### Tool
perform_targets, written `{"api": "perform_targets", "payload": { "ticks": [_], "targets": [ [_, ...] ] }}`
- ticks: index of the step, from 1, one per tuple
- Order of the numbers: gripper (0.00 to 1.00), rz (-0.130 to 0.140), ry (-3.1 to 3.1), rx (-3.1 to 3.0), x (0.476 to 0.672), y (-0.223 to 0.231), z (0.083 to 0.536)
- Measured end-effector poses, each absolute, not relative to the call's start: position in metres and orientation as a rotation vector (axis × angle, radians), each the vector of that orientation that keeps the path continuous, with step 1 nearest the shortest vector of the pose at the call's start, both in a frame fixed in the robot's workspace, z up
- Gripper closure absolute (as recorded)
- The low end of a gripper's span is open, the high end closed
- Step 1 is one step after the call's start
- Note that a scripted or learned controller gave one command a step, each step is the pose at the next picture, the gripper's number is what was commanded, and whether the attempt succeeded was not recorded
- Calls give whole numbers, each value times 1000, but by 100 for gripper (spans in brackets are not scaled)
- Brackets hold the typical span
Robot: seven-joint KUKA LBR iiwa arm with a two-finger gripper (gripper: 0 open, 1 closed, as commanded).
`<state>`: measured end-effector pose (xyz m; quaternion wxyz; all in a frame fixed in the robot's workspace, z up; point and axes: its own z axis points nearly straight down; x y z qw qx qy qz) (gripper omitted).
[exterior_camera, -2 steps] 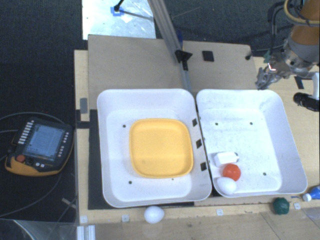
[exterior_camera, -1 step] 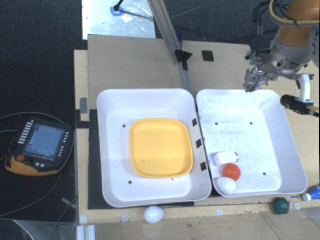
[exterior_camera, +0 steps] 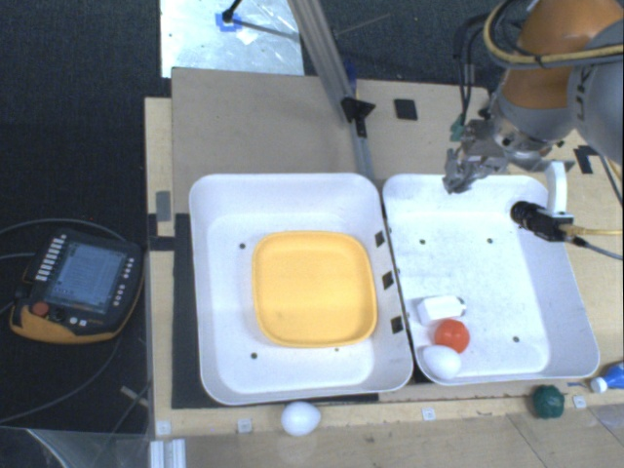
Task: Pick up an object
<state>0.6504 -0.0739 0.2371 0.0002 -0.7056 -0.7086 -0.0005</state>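
Note:
A yellow square plate [exterior_camera: 315, 287] lies in the left bin [exterior_camera: 219, 213]. In the right bin [exterior_camera: 507, 291], near its front left corner, sit a small white block [exterior_camera: 441, 308], an orange-red ball [exterior_camera: 451, 335] and a white egg-shaped object [exterior_camera: 442, 362], close together. My gripper [exterior_camera: 458, 179] hangs over the back left corner of the right bin, far from those objects, with nothing visible between its fingers. The fingertips look close together.
A white egg [exterior_camera: 300, 418] and a dark green ball [exterior_camera: 548, 401] lie on the bench in front of the bins. A teach pendant [exterior_camera: 76, 283] rests on the floor at left. A slanted metal rod [exterior_camera: 327, 47] crosses behind the bins.

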Motion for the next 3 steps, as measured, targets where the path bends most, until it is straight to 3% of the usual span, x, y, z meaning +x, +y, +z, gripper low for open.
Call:
{"api": "perform_targets", "payload": {
  "ticks": [2, 3],
  "targets": [
    [100, -2, -2227, -2216, 617, 31, 229],
    [100, -2, -2225, -2217, 611, 77, 221]
  ]
}}
